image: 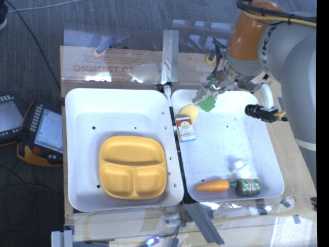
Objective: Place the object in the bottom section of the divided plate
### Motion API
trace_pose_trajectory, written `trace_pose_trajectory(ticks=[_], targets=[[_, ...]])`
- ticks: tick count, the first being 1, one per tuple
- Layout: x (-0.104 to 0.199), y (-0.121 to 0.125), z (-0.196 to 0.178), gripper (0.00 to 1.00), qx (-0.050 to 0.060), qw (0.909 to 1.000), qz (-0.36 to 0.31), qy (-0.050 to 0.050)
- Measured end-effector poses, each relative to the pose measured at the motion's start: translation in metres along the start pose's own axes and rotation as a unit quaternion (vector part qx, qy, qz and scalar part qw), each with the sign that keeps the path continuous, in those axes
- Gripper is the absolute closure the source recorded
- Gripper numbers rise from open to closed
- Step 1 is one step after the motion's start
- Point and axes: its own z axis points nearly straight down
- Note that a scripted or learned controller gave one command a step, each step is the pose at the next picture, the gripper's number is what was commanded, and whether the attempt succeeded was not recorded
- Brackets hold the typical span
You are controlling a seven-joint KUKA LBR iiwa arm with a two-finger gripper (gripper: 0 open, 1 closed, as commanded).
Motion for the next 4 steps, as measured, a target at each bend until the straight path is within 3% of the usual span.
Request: trace_pose_trajectory(ticks=[1, 2, 3, 4], targets=[[0.078, -0.033, 0.0, 1.0, -0.001, 0.9994, -0.035, 0.002], [0.163, -0.09, 0.001, 1.0, 0.001, 0.9989, 0.046, 0.002], [0.231, -0.121, 0.001, 1.0, 0.0, 0.9935, -0.114, 0.003], [0.274, -0.07, 0.049, 1.0, 0.0, 0.976, -0.218, 0.002]])
